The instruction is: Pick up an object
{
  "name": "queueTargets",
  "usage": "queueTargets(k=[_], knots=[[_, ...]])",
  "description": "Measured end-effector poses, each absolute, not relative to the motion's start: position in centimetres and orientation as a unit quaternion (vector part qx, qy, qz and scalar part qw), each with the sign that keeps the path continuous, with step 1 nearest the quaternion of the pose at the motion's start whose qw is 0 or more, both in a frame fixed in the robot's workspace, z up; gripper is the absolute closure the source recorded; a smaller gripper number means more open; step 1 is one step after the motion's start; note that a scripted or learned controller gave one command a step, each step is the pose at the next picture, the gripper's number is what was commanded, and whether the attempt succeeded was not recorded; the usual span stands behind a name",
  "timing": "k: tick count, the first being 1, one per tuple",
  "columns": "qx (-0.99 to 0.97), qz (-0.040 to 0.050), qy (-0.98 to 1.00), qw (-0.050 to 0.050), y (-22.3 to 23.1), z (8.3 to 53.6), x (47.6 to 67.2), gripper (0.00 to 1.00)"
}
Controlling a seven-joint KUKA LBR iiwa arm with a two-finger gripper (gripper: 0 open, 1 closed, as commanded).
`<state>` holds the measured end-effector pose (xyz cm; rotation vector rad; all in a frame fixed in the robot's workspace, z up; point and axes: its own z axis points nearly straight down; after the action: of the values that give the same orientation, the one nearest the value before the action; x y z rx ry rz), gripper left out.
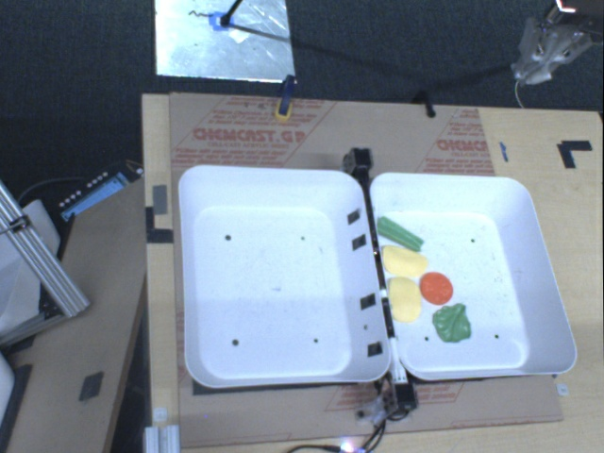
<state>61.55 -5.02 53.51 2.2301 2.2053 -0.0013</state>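
I see the bench [236, 125] carrying the two white bins side by side, the left bin [274, 274] at nine o'clock of the right bin [472, 276], their inner walls touching along a line of black clips. All the loose pieces lie in the right bin, bunched against its left wall. Largest of them, the two yellow pieces: one yellow piece [403, 262] lies with its long axis running roughly three to nine o'clock, and the lower yellow piece [404, 299] sits just at its six o'clock, touching it, long axis about twelve to six. The green bar [399, 232] lies at twelve o'clock of the yellow pair, long axis slanted from ten to four o'clock, its lower end close to the upper yellow piece. The green leaf [452, 324] sits at five o'clock of the cluster, just below the red disc [436, 287], which rests beside the yellow pieces at their three o'clock side. These pieces crowd one another, so each has a neighbour close by on at least one side; the bin wall hems them at nine o'clock. The gripper [545, 53] hangs at the top right corner, well apart from the bins, over dark floor at about one o'clock of the right bin; whether its fingers are spread or closed I cannot tell. A foil sheet [225, 26] lies beyond the bench at twelve o'clock.
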Motion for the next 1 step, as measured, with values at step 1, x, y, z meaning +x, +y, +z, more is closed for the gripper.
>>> queueTargets(k=[1], knots=[[0.709, -0.0006, 0.705, 0.002, -13.14, 53.47, 63.27, 1.0]])
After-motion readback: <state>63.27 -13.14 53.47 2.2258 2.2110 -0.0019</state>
